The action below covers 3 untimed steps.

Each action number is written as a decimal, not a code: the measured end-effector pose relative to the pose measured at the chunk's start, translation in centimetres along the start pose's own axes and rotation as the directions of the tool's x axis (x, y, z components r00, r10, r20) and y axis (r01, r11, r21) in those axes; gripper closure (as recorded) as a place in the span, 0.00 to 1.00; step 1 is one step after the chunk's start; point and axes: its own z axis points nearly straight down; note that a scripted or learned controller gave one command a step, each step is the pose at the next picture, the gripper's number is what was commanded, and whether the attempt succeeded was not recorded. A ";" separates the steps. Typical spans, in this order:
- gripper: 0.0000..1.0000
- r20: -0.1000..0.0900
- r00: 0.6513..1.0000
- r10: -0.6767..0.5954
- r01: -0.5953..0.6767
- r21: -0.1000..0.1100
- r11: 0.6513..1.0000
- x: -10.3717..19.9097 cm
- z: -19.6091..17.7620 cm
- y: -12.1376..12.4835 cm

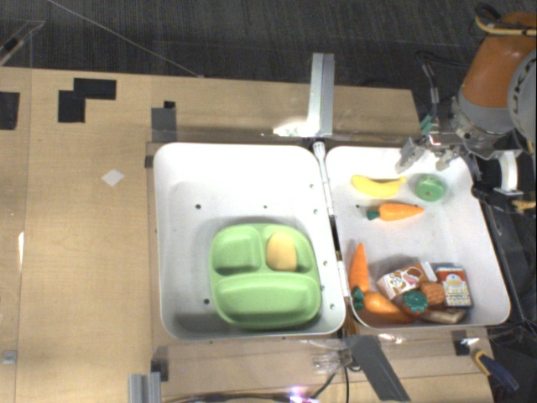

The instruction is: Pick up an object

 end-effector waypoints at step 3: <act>1.00 0.003 0.999 0.033 -0.033 -0.016 0.999 -3.3 5.9 -1.7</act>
